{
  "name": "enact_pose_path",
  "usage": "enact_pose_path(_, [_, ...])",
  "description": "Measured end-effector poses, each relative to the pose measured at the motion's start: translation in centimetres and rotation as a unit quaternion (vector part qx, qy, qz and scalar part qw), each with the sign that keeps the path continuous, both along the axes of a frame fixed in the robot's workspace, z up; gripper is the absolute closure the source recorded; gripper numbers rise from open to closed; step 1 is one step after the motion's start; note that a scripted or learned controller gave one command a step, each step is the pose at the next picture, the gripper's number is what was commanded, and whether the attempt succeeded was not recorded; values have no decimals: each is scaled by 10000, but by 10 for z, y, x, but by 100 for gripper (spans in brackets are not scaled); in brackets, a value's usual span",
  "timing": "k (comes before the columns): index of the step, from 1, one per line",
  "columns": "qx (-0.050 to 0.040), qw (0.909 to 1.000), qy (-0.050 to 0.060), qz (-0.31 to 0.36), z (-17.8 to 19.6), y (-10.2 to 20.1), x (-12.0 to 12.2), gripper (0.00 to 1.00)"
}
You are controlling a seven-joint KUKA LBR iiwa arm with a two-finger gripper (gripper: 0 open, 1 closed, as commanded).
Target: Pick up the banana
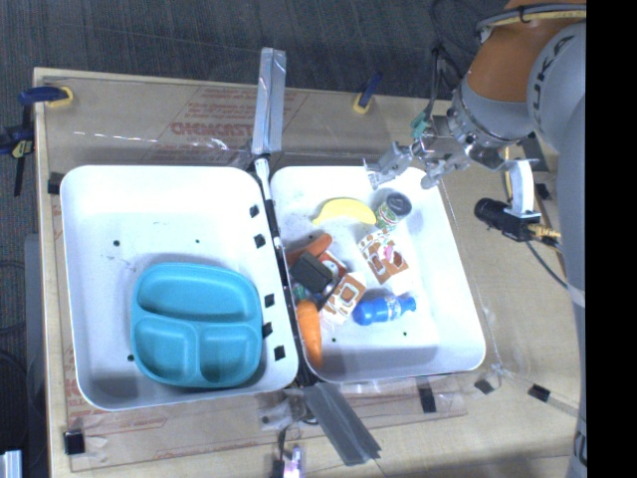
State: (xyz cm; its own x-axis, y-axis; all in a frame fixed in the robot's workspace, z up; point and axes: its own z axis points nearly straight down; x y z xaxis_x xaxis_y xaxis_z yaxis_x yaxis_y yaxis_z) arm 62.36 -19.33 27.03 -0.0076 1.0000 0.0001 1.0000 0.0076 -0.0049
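**Above the right bin's far rim: hand poised, banana not yet taken**

Across the worktop [119, 108], two white bins sit side by side, clipped together along their shared edge, presumably so neither slides under the arm. Left bin [100, 197] carries a blue divided tray [197, 322], lying flat, well apart from the target. Right bin [448, 307] holds the clutter: banana [344, 210] near the far wall, lying on its side, top surface exposed. Just beside it, to the right, a small can [394, 207]; nearer the camera, small printed cartons [382, 255], a dark packet [311, 270], a blue bottle [380, 309] and a carrot [310, 333] against the divider.

Arm [528, 68] reaches in from the right. Hand [403, 162] hovers over the bin's far rim, above and right of the banana, nothing between its fingers. They appear spread, though small in this view. Judgement: pre-grasp stage; the can's closeness leaves little room on that side.
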Motion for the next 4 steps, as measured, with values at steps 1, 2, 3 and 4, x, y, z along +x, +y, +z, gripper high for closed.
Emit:
enact_pose_path(1, [7,9949,-5,1009,-175,16,15,0])
enact_pose_path(2, [6,9947,-4,1028,-165,17,16,100])
enact_pose_path(3, [4,9947,-3,1029,-165,17,16,0])
enact_pose_path(4, [-3,9692,-28,2461,-57,27,1,0])
